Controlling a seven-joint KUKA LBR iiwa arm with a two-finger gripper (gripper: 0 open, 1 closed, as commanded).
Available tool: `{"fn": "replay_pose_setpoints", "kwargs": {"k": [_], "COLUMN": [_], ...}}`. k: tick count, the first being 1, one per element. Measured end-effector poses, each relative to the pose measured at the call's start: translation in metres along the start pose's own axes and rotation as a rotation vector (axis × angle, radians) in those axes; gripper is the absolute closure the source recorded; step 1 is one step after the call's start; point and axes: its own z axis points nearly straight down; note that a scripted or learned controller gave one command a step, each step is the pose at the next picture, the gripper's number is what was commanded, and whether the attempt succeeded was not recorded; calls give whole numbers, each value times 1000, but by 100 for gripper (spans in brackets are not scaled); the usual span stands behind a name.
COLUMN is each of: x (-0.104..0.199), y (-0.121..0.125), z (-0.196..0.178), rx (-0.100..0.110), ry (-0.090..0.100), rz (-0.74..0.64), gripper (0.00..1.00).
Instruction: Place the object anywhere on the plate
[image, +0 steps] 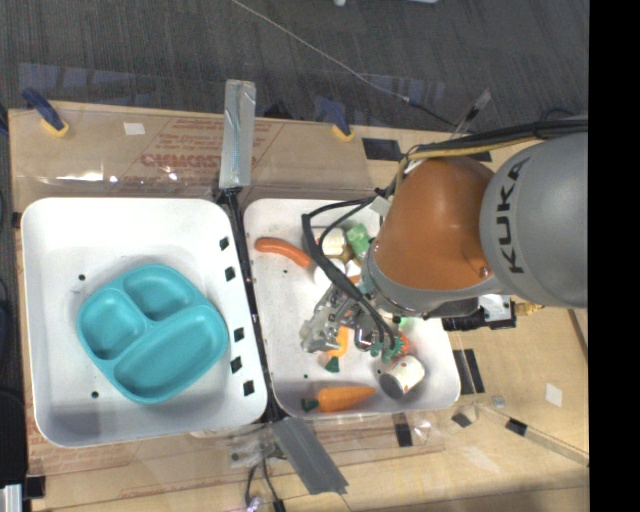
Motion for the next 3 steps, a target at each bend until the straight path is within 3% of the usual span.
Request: {"fn": "replay_pose_setpoints", "kwargs": {"k": [1,2,3], "x": [-5,40,-53], "y": [-12,109,190], "z": [-54,19,12], "rx": [0,0,0], "ry": [-6,6,-1], "rz": [-129,-111,-83], "gripper": [100,100,100]}}
